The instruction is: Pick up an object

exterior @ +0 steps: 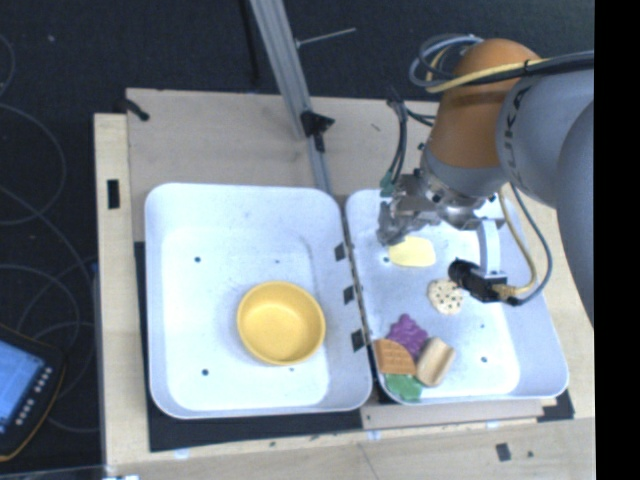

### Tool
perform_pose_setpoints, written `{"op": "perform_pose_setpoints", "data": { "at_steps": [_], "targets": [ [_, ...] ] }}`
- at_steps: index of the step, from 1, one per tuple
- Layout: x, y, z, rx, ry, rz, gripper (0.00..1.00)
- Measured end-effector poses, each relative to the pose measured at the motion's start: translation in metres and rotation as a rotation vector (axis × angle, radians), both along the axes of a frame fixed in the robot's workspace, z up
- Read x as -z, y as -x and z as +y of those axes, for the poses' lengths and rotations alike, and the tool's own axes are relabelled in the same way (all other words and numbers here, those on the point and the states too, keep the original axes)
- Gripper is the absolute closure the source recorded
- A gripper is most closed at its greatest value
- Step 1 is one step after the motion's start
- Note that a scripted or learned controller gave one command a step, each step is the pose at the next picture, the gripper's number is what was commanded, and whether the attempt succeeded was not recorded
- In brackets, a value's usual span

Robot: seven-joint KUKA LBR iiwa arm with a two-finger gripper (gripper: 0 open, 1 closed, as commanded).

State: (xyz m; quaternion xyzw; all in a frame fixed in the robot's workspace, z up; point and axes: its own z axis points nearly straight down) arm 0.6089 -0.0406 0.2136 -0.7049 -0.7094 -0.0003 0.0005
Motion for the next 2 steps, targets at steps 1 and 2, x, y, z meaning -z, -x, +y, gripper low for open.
{"op": "perform_pose_setpoints", "data": {
  "at_steps": [1, 2],
  "targets": [
    [0.002, 0.016, 0.056, -0.001, -0.001, 0.000, 1.00],
    [0.004, 0.037, 0.101, 0.000, 0.000, 0.000, 1.00]
  ]
}}
